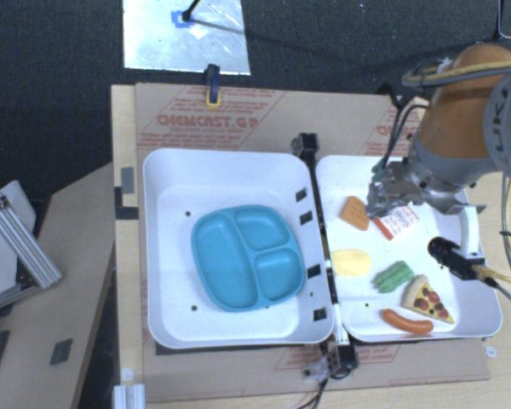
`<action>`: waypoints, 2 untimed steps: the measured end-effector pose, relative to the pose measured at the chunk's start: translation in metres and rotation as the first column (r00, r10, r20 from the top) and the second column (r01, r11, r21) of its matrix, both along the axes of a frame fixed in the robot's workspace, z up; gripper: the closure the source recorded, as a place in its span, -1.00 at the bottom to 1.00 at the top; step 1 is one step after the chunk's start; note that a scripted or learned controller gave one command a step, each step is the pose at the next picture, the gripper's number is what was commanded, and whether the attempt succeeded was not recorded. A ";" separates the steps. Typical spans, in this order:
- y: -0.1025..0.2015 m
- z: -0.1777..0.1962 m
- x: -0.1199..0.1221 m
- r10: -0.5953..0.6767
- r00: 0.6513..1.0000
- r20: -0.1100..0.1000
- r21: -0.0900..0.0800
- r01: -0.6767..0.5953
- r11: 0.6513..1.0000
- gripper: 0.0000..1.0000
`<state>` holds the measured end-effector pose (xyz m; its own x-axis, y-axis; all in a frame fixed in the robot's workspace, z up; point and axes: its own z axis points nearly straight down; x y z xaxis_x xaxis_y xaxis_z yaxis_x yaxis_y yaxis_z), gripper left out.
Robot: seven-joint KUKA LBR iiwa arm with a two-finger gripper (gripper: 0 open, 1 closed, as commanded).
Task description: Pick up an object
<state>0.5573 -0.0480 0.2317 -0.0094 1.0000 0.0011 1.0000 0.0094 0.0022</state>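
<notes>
Fingers: grey two-finger fingers (381, 201) low in the right white bin (485, 313); spread cannot be told.
Nearest object: orange wedge-shaped toy (354, 213), just left, long axis slanting upper-left to lower-right.

This is a robotics lab or test cell, not a home or a kitchen. A grey industrial arm (477, 118) with an orange band reaches over a bench (238, 113) topped with printed brown board, where two shallow white bins (166, 254) sit side by side, joined by black clips. The food in the right bin (485, 313) is toy plastic: a pizza slice (428, 300), a sausage (407, 321). Aluminium framing (13, 233) stands at the left, loose cables (502, 279) trail at the right, and dark carpet (51, 49) covers the floor.
</notes>
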 end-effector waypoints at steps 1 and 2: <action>0.058 -0.010 0.011 0.001 1.000 -0.001 0.001 -0.001 1.000 1.00; 0.114 -0.018 0.019 0.001 1.000 -0.001 0.001 -0.001 1.000 1.00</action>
